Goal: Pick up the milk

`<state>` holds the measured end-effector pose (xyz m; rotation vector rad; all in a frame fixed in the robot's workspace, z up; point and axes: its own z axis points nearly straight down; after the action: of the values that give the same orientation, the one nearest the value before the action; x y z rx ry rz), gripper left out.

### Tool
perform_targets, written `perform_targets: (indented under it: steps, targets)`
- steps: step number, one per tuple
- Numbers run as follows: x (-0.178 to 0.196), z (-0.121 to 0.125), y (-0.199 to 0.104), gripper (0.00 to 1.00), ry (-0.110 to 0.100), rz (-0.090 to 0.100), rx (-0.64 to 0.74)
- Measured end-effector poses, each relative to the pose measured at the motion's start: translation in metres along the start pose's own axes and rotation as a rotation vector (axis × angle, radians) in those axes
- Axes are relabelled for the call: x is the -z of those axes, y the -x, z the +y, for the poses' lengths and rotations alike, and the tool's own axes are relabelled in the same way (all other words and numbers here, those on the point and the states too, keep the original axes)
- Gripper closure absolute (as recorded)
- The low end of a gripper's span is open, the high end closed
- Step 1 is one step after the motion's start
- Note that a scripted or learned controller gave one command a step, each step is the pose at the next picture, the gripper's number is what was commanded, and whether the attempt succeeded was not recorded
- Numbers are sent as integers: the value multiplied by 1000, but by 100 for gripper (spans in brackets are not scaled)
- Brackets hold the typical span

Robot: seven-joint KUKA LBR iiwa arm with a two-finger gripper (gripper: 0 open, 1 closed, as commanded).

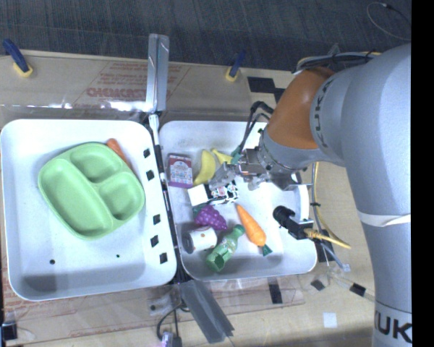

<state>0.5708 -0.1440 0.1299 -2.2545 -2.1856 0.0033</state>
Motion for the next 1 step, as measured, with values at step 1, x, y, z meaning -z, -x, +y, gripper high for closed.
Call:
perform_targets:
  steps: [1]
  targets:
    - [118, -8, 18, 0, 0, 0, -298]
